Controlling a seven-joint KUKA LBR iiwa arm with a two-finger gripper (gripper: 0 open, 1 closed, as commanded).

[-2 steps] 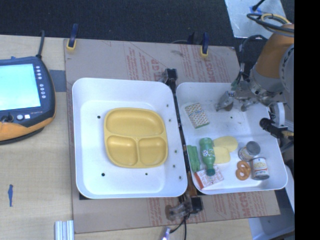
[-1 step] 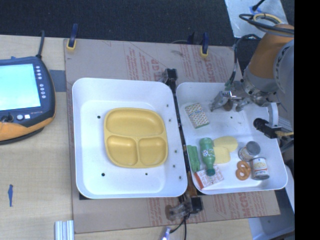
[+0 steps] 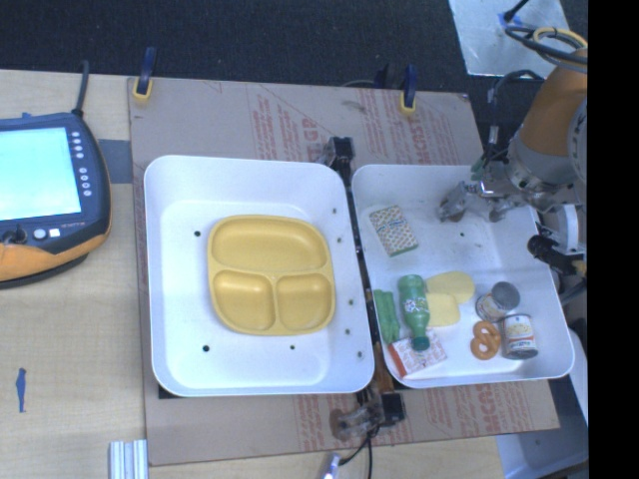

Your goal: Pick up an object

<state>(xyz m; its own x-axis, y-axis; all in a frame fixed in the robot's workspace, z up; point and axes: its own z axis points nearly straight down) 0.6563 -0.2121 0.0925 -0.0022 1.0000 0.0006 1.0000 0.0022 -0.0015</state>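
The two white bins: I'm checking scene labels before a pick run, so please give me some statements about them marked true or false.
1. The yellow divided plastic plate lies in the left white bin. True.
2. The green plastic bottle lies in the left bin. False: it lies in the right white bin.
3. The hand is above the right bin's far end. True.
4. The small metal can sits on the yellow plate. False: it sits in the right bin's near right corner.

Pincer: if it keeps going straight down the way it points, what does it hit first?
Most likely bare floor of the right bin. The pincer hangs over its upper right part, apart from the patterned packet and the cans. Depth is hard to judge from this slanted view.
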